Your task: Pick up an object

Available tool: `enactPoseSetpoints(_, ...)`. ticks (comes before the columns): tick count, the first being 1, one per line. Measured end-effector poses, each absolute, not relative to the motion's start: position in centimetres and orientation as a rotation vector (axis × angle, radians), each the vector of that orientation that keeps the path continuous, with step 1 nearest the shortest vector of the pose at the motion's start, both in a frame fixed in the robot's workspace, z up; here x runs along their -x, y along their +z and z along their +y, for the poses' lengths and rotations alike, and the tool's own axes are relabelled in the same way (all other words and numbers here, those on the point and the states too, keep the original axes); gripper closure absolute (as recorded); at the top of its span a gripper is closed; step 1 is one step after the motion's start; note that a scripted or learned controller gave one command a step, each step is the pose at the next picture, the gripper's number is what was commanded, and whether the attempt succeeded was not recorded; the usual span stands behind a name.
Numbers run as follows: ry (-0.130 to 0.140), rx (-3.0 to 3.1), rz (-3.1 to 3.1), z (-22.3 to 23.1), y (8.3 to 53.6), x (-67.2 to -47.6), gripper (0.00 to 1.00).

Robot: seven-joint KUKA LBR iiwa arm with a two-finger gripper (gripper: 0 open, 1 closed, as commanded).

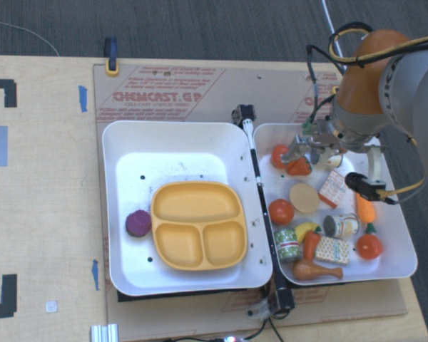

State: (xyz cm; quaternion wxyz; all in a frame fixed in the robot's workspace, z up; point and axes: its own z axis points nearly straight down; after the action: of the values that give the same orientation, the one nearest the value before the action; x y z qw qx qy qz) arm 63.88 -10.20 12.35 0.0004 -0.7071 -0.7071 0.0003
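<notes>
Now the fingers (299, 157) pinch a red tomato (298, 167) in the right bin (403, 251).

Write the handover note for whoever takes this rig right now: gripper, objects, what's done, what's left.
Gripper: low in the far part of the right bin, right over two red toy pieces; whether it grips one cannot be told.
Right bin also holds a red tomato, a tan disc, a checkered packet, a green can, a small jar, a drumstick and a second tomato.
Left bin: yellow divided tray, purple piece beside it.
Done: arm is down at the pile.
Left: confirm a grasp and lift an object.
</notes>
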Motion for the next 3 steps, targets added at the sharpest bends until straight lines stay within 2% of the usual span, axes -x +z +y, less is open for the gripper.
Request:
enactPoseSetpoints(1,-0.002,2.222,-2.222,-10.0,9.3,-59.3,0.0)
enactPoseSetpoints(2,-0.017,2.226,-2.232,-10.8,9.0,-58.0,0.0)
enactPoseSetpoints(3,-0.012,2.233,-2.232,-11.5,9.0,-52.3,0.0)
